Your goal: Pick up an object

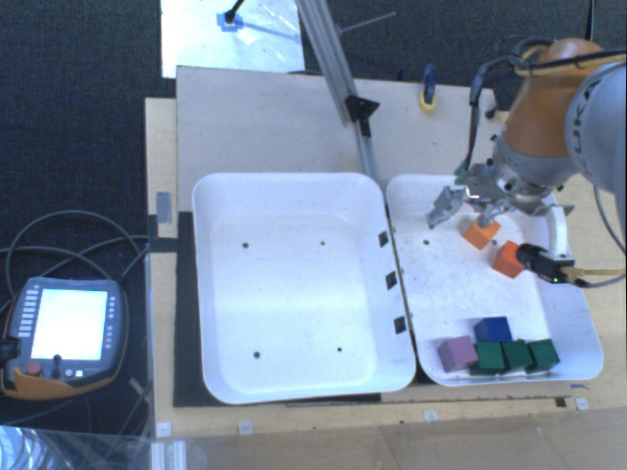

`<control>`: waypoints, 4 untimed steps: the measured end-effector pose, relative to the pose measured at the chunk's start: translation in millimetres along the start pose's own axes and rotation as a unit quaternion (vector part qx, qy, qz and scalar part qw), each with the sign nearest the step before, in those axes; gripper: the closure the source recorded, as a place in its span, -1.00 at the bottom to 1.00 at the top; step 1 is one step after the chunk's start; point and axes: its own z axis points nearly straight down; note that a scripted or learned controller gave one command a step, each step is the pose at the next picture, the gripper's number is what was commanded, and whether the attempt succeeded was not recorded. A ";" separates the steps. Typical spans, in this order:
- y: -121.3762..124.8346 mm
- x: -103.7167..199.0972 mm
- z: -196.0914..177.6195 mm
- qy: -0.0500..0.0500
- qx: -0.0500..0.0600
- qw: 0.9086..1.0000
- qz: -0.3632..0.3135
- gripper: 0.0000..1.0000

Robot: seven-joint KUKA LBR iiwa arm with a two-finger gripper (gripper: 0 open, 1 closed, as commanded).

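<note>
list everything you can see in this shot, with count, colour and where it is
bins: 2, white, side by side on the bench
orange blocks: 2, orange, upper part of the right bin, near the gripper
blue block: 1, blue, lower right bin
green blocks: 3, green, in a row along the right bin's lower edge
pink block: 1, pinkish purple, left of the green row
teach pendant: 1, grey and orange, left of the bench
arm: 1, grey with orange band, from the right
gripper: 1, grey, over the right bin
</note>
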 end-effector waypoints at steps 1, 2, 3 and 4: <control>-1.2 2.3 62.7 0.000 0.001 1.000 0.001 -1.00; 1.2 2.0 47.6 0.000 -0.004 1.000 0.000 1.00; 5.3 -6.2 -0.4 -0.001 -0.005 1.000 0.001 1.00; 6.9 -6.3 -52.4 -0.001 -0.006 1.000 -0.001 1.00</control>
